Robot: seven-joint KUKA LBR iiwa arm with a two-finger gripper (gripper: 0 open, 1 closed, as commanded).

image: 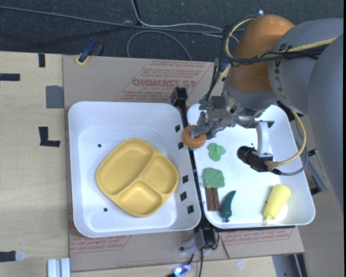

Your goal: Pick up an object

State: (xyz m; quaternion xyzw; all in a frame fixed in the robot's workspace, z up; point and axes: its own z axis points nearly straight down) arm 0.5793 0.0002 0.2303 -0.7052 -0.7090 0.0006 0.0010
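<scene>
Gripping an orange ring (194,137) between closed fingers, the gripper (199,131) is hovering over the divide between the right bin (300,209) and left bin (81,212), clear of the toys.

The yellow plate (138,178) looks like smooth, shiny plastic; both white bins (81,154) look smooth and a bit glossy; the brown sheet (155,79) under them looks like dull cardboard; the floor (57,10) looks like rough dark carpet.

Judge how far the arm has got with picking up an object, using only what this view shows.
Done: the gripper has reached the right bin's left edge, at an orange ring. In hand: the ring seems pinched between the fingers, though whether it is lifted is unclear. Left: raising it clear.
</scene>
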